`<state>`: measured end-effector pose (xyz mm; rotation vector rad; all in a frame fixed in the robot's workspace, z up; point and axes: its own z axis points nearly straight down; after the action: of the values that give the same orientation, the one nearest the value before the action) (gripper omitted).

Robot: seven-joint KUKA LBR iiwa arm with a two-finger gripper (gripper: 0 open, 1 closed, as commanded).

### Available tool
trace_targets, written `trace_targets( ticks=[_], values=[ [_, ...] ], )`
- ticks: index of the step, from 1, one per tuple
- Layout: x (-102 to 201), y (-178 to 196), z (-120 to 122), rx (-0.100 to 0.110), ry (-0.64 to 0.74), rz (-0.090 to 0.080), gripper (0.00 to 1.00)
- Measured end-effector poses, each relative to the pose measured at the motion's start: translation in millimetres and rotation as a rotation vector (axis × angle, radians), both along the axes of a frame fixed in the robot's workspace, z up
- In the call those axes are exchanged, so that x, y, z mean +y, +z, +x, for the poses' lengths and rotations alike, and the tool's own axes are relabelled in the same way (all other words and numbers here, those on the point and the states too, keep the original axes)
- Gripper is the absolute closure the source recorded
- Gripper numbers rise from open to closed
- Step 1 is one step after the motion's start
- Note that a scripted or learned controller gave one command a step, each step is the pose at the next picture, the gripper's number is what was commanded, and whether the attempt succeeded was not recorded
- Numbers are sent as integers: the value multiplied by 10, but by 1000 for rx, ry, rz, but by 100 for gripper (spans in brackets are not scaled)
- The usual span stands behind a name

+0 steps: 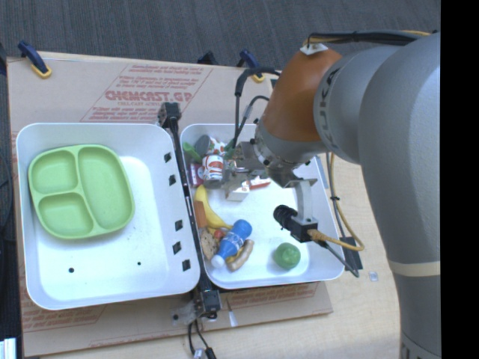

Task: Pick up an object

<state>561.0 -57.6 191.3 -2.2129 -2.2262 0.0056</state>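
step: approach/descent judged. Grey arm with orange band (314, 103) reaches in from the right; its gripper (241, 172) is low over the upper middle of the right shallow white bin (323, 272). Nothing seen held.
jaws: cannot tell whether released or clenched, wrist body hides them.
target: none named by the task. Nearest candidates are the small white-and-red carton (241, 191) just under the gripper and the red-and-white can (212, 167) just to its left, both in the right bin's upper half.
next move: judged, pick one of those two, centre over it, drop straight down, close, lift. The two sit close together, so a sloppy line-up could nudge both.
other items, right bin: yellow banana (206, 209) along the left wall; blue-and-clear plastic bottle (232, 241) lying over a brown item near the lower left; green round ball (286, 256) lower right, apart from the rest; a dark green item (192, 149) in the top left corner, too small to identify.
obstruction: black cylindrical fitting on the arm (290, 221) hangs over the bin centre, near the ball.
left bin: left shallow white bin (112, 275) holds a light green three-compartment plastic tray (81, 191).
worktop: brown cardboard sheet with red print (112, 81) under both bins.
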Motion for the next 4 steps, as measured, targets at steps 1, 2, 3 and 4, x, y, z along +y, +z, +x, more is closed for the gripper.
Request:
trace_targets(
  ticks=[1, 2, 3, 4],
  values=[
    [-53, 1, -851, -1, 0, 1, 100],
    [-54, 2, -850, -2, 0, 1, 0],
    [-360, -757, -853, 0, 1, 1, 0],
    [-358, -655, -841, -1, 8, 1, 100]
  ],
)
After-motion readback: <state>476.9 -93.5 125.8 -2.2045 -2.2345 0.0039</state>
